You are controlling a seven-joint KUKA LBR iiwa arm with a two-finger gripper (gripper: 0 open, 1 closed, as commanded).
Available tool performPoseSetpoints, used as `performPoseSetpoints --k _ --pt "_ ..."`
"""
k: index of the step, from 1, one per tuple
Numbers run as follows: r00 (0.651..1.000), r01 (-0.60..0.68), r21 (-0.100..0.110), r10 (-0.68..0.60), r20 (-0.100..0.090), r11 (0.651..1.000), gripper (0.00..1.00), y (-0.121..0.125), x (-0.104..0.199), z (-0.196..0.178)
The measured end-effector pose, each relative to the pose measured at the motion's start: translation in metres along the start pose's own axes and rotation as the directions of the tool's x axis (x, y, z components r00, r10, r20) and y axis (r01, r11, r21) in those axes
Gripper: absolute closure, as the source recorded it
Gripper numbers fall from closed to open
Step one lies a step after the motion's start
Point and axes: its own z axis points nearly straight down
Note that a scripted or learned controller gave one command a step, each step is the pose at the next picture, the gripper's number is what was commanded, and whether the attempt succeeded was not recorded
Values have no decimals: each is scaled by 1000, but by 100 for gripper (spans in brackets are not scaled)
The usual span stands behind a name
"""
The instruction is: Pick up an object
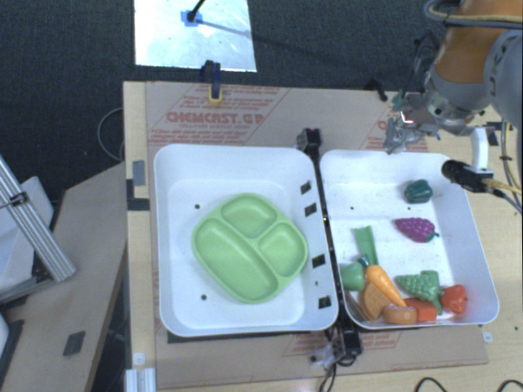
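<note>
Gripper (398, 141) is hovering over far edge of right bin (472, 219), nothing in it; can't tell its state from this angle. Toy foods are lying in right bin: green pepper (417, 190) near far-right, purple grapes (415, 229) w/ long axis running left-right, carrot (382, 285) pointing diagonally toward near-right corner. Green divided plate (249, 247) is sitting in left bin (176, 219).
</note>
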Motion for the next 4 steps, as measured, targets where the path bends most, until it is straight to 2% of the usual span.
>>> performPoseSetpoints --k 2,4 --pt "1000 1 4 -1 -2 1000 100 -56 83 -17" --pt "1000 1 6 -1 -2 1000 100 -119 164 11"
